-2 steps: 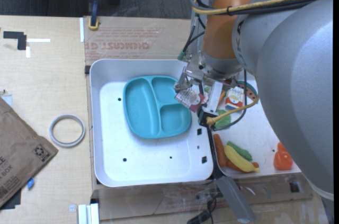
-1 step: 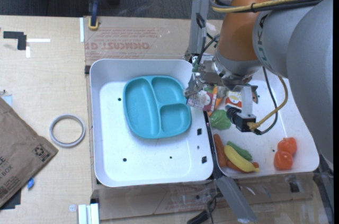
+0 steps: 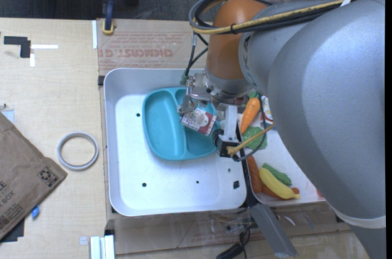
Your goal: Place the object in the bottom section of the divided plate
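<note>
Object, a small red-and-white packet, sits pinched in the gripper directly above the right-hand compartments of the teal divided plate in the left bin, so the bottom section lies just below-right of it.

A pale wooden bench fills the left side. On it, at about 9 o'clock, lies a grey tape ring, flat and apart from everything else. At 8 o'clock a brown cardboard package rests at a slant, running off the left edge. At 11 o'clock sits a small black L-shaped piece. A shallow white bin stands at centre, with a second bin just beside it toward 4 o'clock. A flat cardboard sheet lies at 12 o'clock.
</note>
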Tool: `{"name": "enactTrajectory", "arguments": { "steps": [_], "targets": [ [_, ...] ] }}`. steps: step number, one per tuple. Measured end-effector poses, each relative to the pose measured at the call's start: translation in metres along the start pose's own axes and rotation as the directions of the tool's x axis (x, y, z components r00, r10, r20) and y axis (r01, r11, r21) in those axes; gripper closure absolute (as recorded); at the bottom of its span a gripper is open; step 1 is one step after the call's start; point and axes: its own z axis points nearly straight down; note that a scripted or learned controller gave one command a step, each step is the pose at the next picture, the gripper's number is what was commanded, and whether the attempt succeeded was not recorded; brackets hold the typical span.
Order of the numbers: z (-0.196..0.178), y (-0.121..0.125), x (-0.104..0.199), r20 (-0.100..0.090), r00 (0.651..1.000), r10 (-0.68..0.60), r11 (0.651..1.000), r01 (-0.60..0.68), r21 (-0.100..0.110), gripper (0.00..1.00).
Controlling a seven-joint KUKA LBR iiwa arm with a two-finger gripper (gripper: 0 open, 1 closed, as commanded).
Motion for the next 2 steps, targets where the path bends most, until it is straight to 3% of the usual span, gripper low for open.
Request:
{"name": "enactTrajectory", "arguments": {
  "steps": [1, 2],
  "targets": [
    [0.000, 0.000, 0.000, 0.000, 1.000, 0.000, 1.000, 0.000, -0.001, 0.00],
    [-0.037, 0.051, 0.083, -0.001, 0.996, 0.091, 0.996, -0.091, -0.003, 0.00]
  ]
}}
